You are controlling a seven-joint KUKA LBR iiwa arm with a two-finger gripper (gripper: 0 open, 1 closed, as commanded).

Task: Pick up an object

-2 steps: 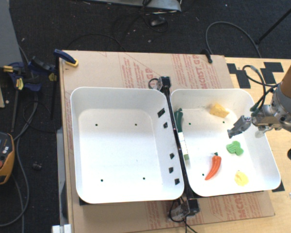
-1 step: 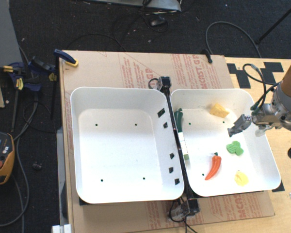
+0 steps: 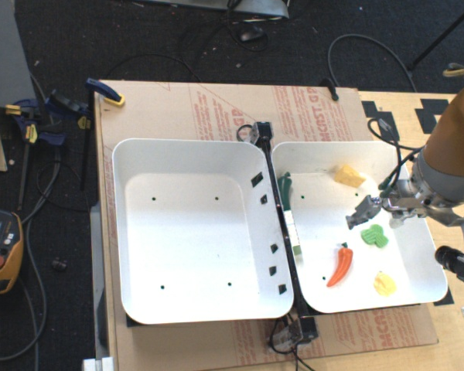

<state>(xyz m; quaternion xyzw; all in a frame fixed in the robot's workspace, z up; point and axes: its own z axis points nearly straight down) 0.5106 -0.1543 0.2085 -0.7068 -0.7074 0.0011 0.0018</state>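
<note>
I can't tell finger state on the gripper (image 3: 361, 212); it hangs just left of the green piece (image 3: 375, 236), so closing here prob misses it.

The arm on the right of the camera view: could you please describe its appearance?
The arm has a grey wrist section under a broad orange band. Its tool is a small dark grey metal assembly, and thin black cables loop beside the wrist.

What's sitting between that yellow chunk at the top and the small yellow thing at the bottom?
In the camera view, a green toy lies between the yellow chunk and the lower yellow piece.
</note>
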